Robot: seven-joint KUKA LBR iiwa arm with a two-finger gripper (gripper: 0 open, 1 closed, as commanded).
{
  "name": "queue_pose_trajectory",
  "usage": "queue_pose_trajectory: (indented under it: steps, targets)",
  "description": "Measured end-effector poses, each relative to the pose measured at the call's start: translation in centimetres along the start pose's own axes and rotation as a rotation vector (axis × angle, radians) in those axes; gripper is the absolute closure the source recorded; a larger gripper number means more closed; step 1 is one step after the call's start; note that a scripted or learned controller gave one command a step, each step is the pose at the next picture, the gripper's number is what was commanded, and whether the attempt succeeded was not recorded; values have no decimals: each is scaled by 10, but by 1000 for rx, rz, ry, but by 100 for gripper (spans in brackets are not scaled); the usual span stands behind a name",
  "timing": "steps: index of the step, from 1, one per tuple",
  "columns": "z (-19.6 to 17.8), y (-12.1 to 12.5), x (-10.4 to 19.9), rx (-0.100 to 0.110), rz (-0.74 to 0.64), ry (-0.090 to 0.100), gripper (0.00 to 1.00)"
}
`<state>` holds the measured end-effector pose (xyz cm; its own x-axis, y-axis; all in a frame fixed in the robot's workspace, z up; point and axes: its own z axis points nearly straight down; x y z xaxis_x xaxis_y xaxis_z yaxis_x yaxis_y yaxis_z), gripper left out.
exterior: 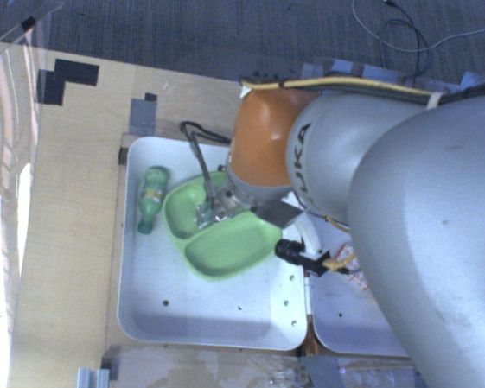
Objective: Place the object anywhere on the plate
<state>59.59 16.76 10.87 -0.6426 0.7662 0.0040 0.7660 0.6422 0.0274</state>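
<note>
Reaching in from the right, the grey gripper (208,211) hovers over two pale green plastic plates (224,243) in the left white bin (193,322). Its finger spread cannot be told. A green plastic bottle (151,197) lies just left of them.

Just one camera here, and it's sitting fixed above the counter (55,237), looking down at a slant. It's taking in the left bin (203,315) whole and catching a slice of the right bin (357,332). Dark carpet is showing past the counter's far edge. The arm (414,217) is coming in from the right, close to the lens, so it's looking huge and blocking that side.
</note>
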Motion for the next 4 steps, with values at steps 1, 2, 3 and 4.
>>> queue_pose_trajectory:
  steps: [1,2,3,4]
  targets:
    - [-101,-29,-78,21,-75,-8,100]
    - [-78,-114,-117,25,-205,-4,100]
    - [-168,-164,-276,21,-116,-12,100]
    - [-100,-117,-212,24,-249,-4,100]
